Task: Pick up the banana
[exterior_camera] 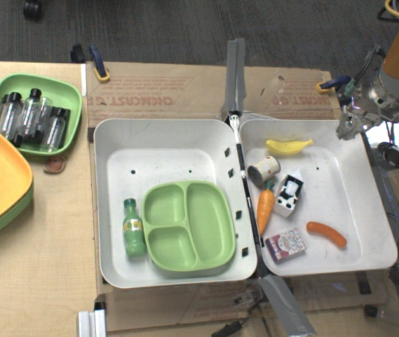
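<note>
The yellow banana lies on its side near the back of the right bin, close to the bin's far wall. My gripper hangs over the bin's back right corner, below the orange band of the arm, to the right of the banana and apart from it. Nothing is visibly held in the gripper.
Just in front of the banana lie a small tipped cup, a black-and-white box and a carrot. An orange sausage and a pink box sit near the front. The left bin holds a green divided tray and a green bottle.
</note>
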Action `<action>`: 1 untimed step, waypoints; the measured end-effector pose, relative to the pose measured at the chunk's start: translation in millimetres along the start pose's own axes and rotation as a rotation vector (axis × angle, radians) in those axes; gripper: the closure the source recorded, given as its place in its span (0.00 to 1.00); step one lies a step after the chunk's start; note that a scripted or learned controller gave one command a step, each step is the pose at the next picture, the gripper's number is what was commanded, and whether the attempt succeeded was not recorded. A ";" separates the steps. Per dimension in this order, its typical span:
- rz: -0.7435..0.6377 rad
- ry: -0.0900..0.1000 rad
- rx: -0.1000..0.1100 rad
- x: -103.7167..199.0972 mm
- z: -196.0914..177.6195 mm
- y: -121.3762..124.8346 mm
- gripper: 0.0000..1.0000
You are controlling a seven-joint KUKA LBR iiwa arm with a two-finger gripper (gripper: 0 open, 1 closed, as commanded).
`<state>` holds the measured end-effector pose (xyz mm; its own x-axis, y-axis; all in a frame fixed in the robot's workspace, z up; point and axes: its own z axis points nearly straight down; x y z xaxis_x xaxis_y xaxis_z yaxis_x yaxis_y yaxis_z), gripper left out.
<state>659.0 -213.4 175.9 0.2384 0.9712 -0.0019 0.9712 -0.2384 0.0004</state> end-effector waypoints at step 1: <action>-0.086 0.000 0.001 -3.0 -150.0 -52.6 1.00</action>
<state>607.2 -203.5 325.9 0.1542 0.9880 -0.0017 0.9880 -0.1542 -0.0011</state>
